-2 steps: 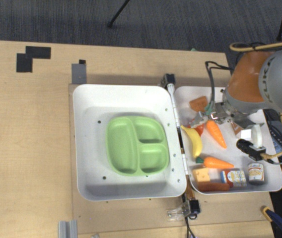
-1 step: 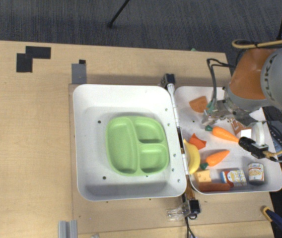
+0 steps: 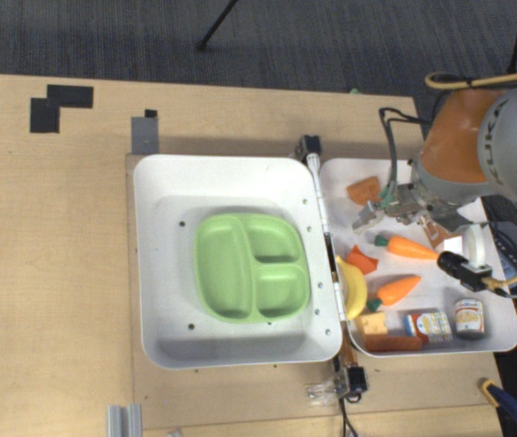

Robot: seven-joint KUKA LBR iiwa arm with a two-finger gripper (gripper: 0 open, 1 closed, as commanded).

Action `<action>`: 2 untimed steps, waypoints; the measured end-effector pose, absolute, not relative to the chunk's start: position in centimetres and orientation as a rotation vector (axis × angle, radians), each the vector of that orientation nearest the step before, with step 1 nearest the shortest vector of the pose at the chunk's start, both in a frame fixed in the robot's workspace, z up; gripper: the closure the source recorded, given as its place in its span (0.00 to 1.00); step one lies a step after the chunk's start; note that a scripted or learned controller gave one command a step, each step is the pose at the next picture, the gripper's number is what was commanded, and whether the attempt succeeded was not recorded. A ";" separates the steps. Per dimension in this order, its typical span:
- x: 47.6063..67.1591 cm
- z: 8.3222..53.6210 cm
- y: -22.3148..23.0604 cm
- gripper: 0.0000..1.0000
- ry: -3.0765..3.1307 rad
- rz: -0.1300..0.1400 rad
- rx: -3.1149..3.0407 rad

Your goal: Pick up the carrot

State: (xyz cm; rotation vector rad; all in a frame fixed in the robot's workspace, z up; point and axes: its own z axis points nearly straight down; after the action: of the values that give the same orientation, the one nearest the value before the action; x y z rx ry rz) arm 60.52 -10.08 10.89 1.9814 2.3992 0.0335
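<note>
The carrot lies mid-bin in the right bin, under the tool. Probably light, rigid, slick plastic; grasp its thick middle. Tool opening cannot be told.

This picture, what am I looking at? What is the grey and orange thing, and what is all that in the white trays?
A camera fixed above a bench looks down at a slant. The grey and orange thing is a robot arm reaching in from the right. Its gripper hangs over the right bin, which holds toy food: a carrot, a second carrot, a banana, small cans. The left bin holds a green divided plate. I see nothing held between the fingers.
</note>
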 end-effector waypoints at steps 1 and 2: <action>56.4 8.6 -11.1 0.00 2.568 0.004 1.801; 56.6 9.8 -11.0 1.00 2.565 0.009 1.795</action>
State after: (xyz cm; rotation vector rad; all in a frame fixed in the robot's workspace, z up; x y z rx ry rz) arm 56.58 -11.00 9.78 1.7952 2.5652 0.0089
